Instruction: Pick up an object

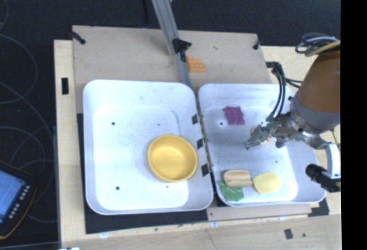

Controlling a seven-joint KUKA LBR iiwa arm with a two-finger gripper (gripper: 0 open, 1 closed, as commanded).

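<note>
The arm (321,85) reaches in from the right, its orange band uppermost, wrist bent down toward the left. The gripper (256,139) (small and dark against the white) hangs low, nothing visible between its fingers.

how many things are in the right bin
4: a purple piece at the far side; a tan block, yellow lump and green scrap along the near edge. The arm may hide more.

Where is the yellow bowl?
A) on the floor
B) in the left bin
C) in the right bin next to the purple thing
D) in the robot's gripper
B: the yellow bowl sits alone in the left bin, away from the gripper over the right bin.
</note>
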